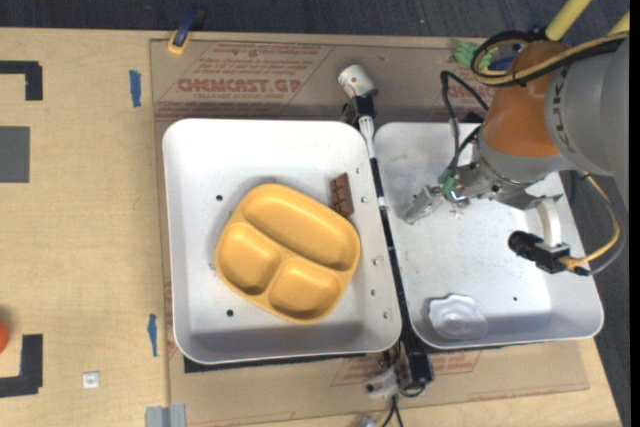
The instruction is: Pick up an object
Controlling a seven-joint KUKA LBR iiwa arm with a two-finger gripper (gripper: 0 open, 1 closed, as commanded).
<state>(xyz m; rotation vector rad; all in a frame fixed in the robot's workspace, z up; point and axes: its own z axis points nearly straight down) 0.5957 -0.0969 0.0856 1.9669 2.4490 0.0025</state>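
Gripper (425, 204) hangs low over the right bin's (520, 320) floor, fingers slightly spread, nothing between them, apart from the clear lid (456, 315).

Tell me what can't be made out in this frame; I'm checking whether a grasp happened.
- gripper, camera view: fingers too small and blurred to read.
- brown object in the left bin: partly covered by the yellow tray.
- clear object in the right bin: pale against white, outline unclear.

I see a tan bench (80, 245) carrying a cardboard sheet (250, 80), with two white bins (190, 215) side by side on it
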